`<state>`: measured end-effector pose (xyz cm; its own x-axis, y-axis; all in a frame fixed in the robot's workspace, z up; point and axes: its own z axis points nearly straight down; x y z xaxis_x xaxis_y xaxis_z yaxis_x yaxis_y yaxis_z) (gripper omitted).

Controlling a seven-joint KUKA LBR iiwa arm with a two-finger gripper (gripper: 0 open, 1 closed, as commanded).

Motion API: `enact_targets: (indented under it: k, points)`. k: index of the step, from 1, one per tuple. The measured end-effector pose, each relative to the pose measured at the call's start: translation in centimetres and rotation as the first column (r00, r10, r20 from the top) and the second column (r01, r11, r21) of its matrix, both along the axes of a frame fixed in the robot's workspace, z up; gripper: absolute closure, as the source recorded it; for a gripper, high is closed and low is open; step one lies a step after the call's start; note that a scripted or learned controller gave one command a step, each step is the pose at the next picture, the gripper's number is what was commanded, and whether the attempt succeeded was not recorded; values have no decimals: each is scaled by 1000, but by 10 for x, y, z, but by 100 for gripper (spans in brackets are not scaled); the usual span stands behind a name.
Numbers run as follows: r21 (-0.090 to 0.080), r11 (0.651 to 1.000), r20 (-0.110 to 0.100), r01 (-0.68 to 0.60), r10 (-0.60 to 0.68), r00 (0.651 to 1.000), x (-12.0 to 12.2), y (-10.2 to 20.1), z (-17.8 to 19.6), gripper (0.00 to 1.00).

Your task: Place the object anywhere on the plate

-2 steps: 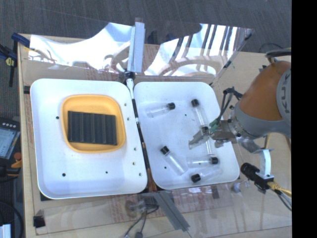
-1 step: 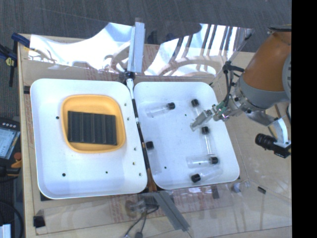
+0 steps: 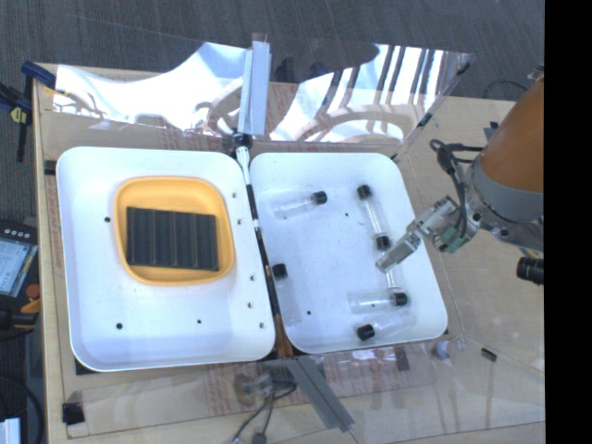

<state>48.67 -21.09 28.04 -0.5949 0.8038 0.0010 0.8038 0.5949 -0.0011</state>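
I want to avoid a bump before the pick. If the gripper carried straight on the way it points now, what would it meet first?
The gripper points down-left into the right bin. Straight on, it would probably meet the bin's bare floor near the capped vial lying just below its tip, though depth is hard to judge.

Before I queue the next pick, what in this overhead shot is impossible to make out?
- Hand, camera view: its tip is small and pale against the right bin; whether it grips anything is unclear.
- Arm: cut off by the picture's right side.
- Clear tubes: see-through bodies blend into the bin; the black caps stand out.
- Yellow plate in the left bin: the dark ribbed centre's material is unclear.
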Motion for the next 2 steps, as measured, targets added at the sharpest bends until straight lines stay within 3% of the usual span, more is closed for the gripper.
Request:
enact_targets:
  k: [2]
  points:
    - [0, 1000, 0, 0, 0, 1000, 0, 0, 0, 0]
